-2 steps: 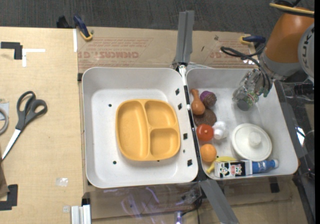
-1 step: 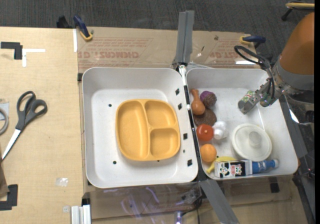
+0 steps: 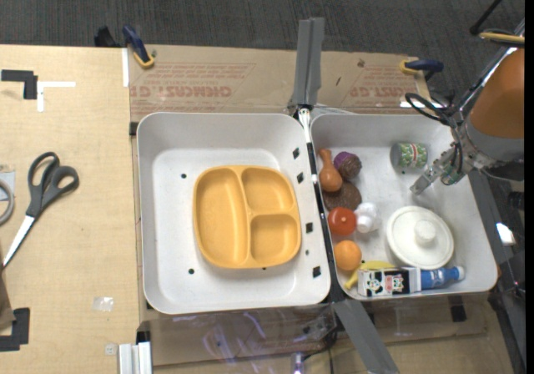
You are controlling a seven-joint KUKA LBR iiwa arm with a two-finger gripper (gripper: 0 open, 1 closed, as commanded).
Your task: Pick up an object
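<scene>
Hovering claw (image 3: pixel 434 174) just beside green can (image 3: pixel 409 155), apart

A yellow-orange divided tray (image 3: pixel 247 216) lies in one white bin (image 3: pixel 158 197); the other holds a red tomato (image 3: pixel 342 221).

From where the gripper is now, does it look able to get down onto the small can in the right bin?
Probably yes. The gripper hangs just right of the can near the right bin's back wall, with bare floor between them. The white lid sits nearer the front, out of the way.
</scene>
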